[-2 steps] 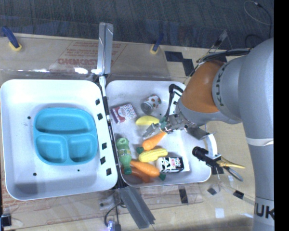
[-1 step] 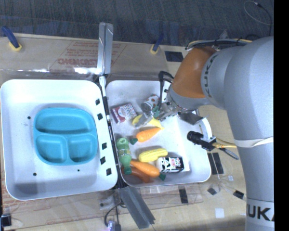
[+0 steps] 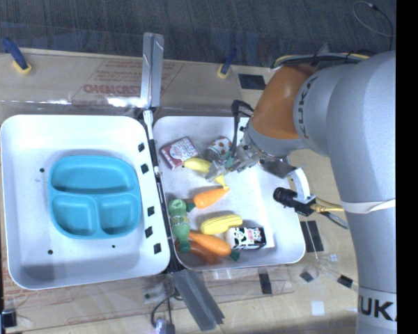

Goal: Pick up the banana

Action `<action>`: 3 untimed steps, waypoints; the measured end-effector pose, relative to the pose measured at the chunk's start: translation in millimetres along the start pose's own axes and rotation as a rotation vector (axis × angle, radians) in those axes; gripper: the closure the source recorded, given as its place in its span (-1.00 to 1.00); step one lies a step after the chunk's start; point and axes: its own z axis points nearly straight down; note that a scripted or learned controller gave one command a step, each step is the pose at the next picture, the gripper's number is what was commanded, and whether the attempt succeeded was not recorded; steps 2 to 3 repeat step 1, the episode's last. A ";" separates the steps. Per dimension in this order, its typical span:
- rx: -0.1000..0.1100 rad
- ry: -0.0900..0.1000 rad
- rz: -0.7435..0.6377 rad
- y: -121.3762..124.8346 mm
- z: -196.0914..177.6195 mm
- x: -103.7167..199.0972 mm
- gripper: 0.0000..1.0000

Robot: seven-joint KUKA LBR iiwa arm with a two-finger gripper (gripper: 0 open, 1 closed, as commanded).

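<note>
The banana (image 3: 198,164) lies in the right bin (image 3: 285,252), in its upper half, toward ten o'clock of the bin's middle. Its right end runs under the claw (image 3: 223,167), which sits just beside it at three o'clock. The claw's tips are small and dark against clutter here, so I cannot tell whether they are spread or pressed together, nor whether they pinch the banana.

Just left of the banana, at nine to ten o'clock, lies a red packet (image 3: 178,151), touching or nearly so. At one o'clock, close to the claw, is a small silvery can (image 3: 220,147). Below the banana, at five o'clock, lies a carrot (image 3: 210,197) with its green top pointing left. Farther down sit a corn cob (image 3: 221,223), a milk carton (image 3: 247,237) with black patches, and a second carrot (image 3: 209,245) along the bin's lower edge. A green bottle (image 3: 177,218) stands by the bin's left wall.

The arm (image 3: 299,110), grey with its orange band, comes in from three o'clock and bends over the bin's upper right corner.

The left bin (image 3: 28,256) holds a blue tray (image 3: 95,193) with three compartments, well apart from the banana. Both bins rest on the table (image 3: 70,75).
</note>
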 end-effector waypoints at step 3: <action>-0.001 0.000 0.139 45.3 -98.1 3.2 1.00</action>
